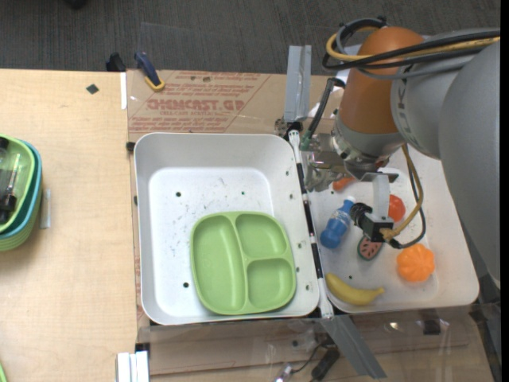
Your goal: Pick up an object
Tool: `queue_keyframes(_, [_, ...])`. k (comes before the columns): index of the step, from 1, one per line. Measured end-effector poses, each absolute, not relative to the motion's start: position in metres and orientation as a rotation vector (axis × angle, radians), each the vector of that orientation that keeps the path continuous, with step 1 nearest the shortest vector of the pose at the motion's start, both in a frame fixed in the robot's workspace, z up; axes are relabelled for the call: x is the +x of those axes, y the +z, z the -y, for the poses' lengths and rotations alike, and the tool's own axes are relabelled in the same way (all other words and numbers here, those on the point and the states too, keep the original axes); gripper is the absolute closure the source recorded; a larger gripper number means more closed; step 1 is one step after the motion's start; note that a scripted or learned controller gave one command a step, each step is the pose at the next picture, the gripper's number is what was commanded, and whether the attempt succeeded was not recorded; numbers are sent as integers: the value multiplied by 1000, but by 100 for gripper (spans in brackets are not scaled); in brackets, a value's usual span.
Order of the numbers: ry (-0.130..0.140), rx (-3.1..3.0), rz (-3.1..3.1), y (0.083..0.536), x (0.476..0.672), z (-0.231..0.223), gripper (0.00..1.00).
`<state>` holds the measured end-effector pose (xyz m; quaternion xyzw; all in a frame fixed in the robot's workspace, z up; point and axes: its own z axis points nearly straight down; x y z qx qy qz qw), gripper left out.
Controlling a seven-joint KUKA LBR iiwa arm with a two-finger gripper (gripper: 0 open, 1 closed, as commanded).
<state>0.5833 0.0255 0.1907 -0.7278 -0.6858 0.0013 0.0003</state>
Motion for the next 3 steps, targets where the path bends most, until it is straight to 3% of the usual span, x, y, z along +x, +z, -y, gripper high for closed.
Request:
queue_keyframes(2, [15, -2282, 2158, 206, 583, -23, 100])
queue_keyframes(3, [7, -2316, 2123, 152, 646, -111, 100])
